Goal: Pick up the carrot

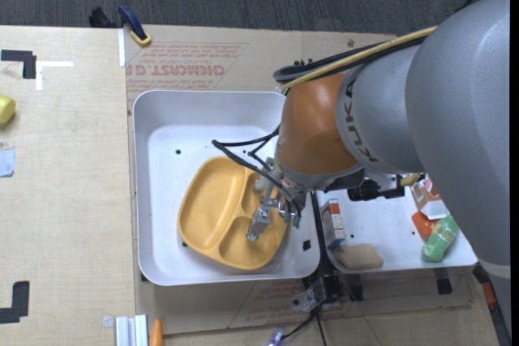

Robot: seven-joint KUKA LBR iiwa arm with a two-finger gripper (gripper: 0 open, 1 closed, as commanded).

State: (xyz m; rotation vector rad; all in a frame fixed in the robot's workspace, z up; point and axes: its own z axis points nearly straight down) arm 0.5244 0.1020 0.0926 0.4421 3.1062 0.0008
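Gripper (261, 224) is hanging over the yellow divided plate (212, 207) in the left bin (154, 174), low over the plate's right compartment. Jaws state: can't tell, the wrist and cabling are cluttering that spot. Nothing is showing between them that I can make out.

Carrot (434, 235) is, as far as I can judge, the orange-and-green piece lying at the far right of the right bin (389, 259), partly tucked under the arm's (454, 117) grey body. It's well apart from the gripper, with the bin divider and a small red-and-white box (331, 224) between them. A tan rounded lump (358, 257) is sitting near the front wall of that bin, and a white-and-red packet (426, 197) is lying just beside the carrot's orange end.

Step in hand, by my read: reach isn't on target. Tool is sitting over the wrong bin.

Doing it well:
- lifting clear of the plate rim before traversing, so nothing is dragging
- crossing over to the right bin and centring on the orange body, not the green end
- turning the jaws across the carrot's short axis
- keeping off the packet beside it and the bin wall

Carrot is looking short and stubby, orange at one end and green at the other, lying at a slant. Surface detail is too small to call.
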